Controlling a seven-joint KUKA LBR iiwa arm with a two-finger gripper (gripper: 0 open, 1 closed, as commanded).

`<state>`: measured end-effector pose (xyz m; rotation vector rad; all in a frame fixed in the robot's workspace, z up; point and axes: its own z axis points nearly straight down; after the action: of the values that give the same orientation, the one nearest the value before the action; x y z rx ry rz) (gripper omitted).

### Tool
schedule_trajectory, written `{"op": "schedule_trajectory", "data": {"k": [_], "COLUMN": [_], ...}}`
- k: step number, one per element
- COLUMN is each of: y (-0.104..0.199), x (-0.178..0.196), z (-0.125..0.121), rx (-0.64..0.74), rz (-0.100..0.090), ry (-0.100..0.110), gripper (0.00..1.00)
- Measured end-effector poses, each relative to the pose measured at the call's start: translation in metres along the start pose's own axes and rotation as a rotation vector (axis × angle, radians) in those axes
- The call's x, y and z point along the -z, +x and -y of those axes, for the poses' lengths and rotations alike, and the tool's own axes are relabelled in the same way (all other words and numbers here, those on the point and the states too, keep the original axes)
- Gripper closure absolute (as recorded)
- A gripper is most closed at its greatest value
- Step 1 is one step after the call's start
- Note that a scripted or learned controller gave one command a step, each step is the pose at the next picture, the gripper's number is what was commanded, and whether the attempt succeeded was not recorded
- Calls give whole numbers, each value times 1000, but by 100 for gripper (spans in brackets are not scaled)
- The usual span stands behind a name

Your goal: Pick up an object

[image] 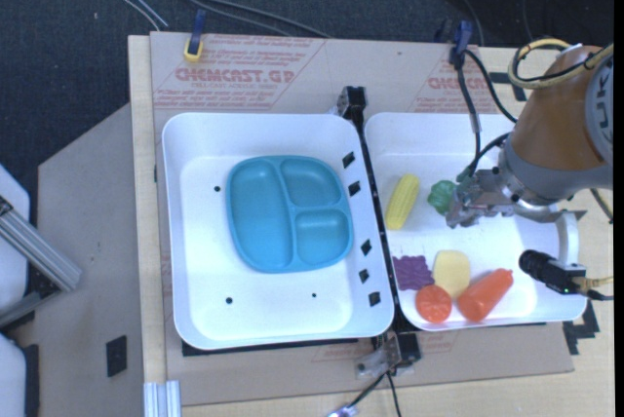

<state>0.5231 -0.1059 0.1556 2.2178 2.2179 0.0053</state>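
Two shallow white bins sit side by side, the left bin (190, 240) and the right bin (429, 137). One light-blue plastic divided plate (290, 211) lies in the left. In the right lie six toy foods: one yellow corn cob (402, 202), one green leafy piece (443, 196), one purple bumpy piece (411, 271), one pale yellow block (451, 269), one red tomato (434, 304), one orange carrot (485, 293)

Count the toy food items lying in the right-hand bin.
6: corn at the left, green piece by the pincer, purple piece, yellow piece, tomato, carrot. The arm may hide more.
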Motion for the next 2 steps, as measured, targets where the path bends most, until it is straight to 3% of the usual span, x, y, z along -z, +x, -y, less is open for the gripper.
{"op": "schedule_trajectory", "data": {"k": [2], "y": [5], "x": [98], "z": [-5], "rx": [2], "rz": [0], "ry": [0], "gripper": [100]}}
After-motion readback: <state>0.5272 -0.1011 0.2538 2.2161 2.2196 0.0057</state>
